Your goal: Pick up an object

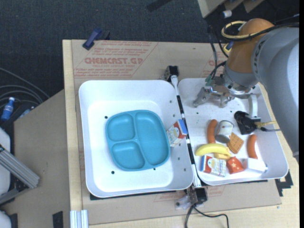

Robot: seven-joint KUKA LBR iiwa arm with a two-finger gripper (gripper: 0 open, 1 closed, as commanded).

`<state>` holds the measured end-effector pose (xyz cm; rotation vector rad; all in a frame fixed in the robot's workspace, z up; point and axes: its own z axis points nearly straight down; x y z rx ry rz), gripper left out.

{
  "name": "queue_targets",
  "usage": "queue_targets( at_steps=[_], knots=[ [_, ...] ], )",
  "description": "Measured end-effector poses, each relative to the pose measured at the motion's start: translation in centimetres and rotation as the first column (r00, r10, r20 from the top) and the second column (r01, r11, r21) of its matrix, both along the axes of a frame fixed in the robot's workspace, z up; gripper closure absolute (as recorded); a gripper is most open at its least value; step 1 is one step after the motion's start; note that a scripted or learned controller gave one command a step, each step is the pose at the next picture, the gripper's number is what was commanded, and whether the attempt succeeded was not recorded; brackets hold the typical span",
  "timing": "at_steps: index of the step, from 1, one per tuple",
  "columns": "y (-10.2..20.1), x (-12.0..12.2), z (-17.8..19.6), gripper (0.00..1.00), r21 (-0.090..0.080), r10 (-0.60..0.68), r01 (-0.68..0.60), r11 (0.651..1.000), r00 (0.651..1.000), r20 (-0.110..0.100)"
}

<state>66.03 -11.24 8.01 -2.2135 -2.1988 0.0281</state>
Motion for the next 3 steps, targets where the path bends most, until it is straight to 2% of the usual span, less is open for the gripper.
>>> queue_targets(
  at_steps=[1, 2, 3],
  knots=[
    [1.0, -6.6, 0.4, 0.00, -0.002, 0.006, -0.006, 1.000, 1.000, 0.026],
    [1.0, -6.5, 1.5, 1.00, -0.002, 0.005, -0.005, 1.000, 1.000, 0.027],
    [9.8, -9.2, 12.6, 1.00, -0.001, 0.008, -0.008, 1.000, 1.000, 0.029]
  ],
)
